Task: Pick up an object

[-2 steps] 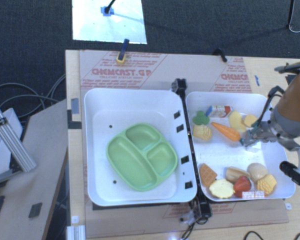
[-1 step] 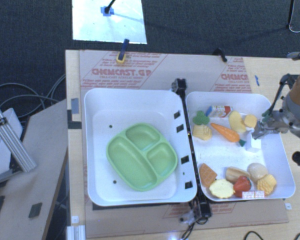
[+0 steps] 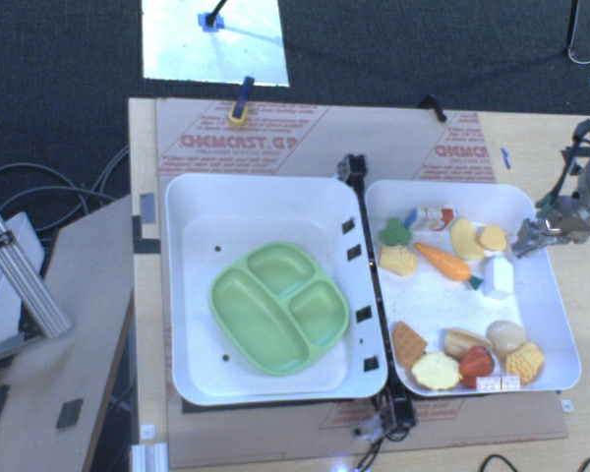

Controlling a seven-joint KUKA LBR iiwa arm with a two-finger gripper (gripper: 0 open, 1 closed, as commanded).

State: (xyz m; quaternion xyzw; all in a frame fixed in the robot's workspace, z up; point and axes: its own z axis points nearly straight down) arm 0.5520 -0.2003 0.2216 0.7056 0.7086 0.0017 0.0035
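— Where are the objects?
— I see toy food in the right bin [image 3: 546, 308]: a carrot [image 3: 442, 261] mid-bin, a white block [image 3: 499, 275] at its three o'clock.
— And the tool?
— The tool [image 3: 527, 236] hangs at the bin's two o'clock rim; I cannot tell its spread. A green tray [image 3: 278, 308] fills the left bin [image 3: 192, 264].

A pale wooden worktop [image 3: 531, 136] carries a clear sheet printed with red lettering [image 3: 238, 143]. Beyond it lies dark blue carpet [image 3: 423, 28] with a shiny square plate [image 3: 213, 28]. Black cables [image 3: 49, 190] loop across the carpet beside an aluminium rail [image 3: 20, 273].
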